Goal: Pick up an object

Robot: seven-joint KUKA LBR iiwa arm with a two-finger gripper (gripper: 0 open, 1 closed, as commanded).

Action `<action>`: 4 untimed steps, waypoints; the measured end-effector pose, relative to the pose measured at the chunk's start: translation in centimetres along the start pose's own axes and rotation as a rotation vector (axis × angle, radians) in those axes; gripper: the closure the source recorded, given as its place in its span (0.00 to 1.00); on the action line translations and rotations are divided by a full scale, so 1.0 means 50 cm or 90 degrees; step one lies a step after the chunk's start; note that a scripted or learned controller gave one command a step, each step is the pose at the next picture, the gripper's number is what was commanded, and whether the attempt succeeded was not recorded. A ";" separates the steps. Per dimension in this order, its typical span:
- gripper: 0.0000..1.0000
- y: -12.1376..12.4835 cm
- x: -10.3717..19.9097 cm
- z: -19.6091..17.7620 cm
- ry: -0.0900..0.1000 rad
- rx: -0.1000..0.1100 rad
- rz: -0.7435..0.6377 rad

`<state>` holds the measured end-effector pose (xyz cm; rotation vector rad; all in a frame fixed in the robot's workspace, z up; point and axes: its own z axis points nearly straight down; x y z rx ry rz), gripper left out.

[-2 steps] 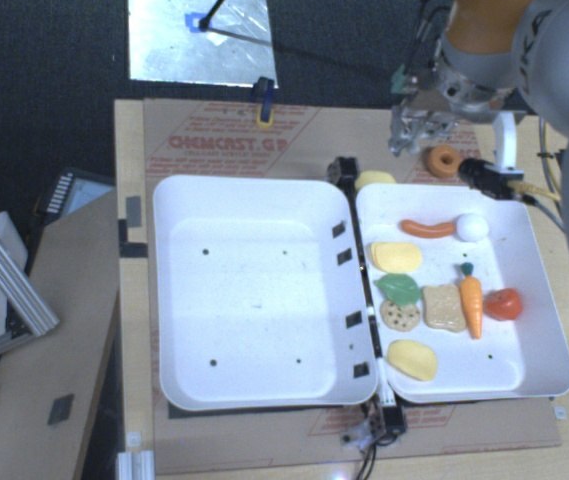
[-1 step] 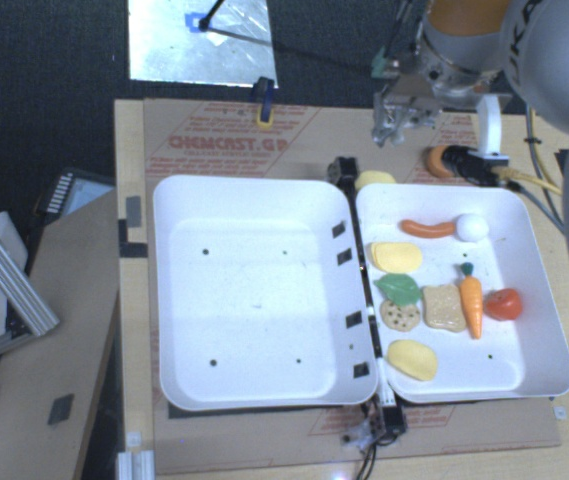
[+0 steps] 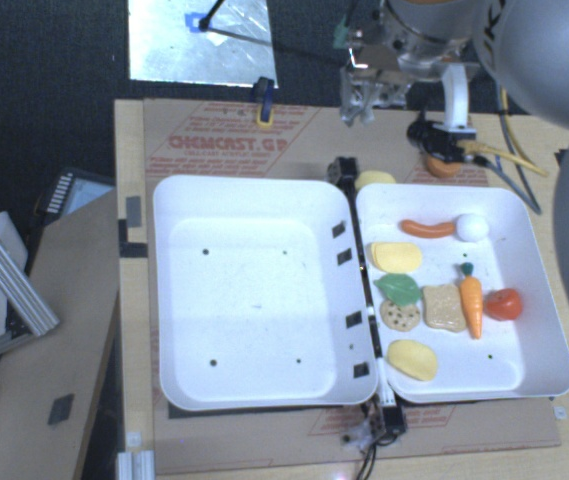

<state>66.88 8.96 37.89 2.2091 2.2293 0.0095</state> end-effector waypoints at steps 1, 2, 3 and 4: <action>1.00 -0.001 -0.128 0.010 -0.002 0.003 0.008; 1.00 -0.002 -0.223 0.003 -0.003 0.002 0.008; 1.00 -0.006 -0.409 0.038 -0.004 0.003 0.010; 1.00 -0.011 -0.605 0.136 -0.002 0.005 0.010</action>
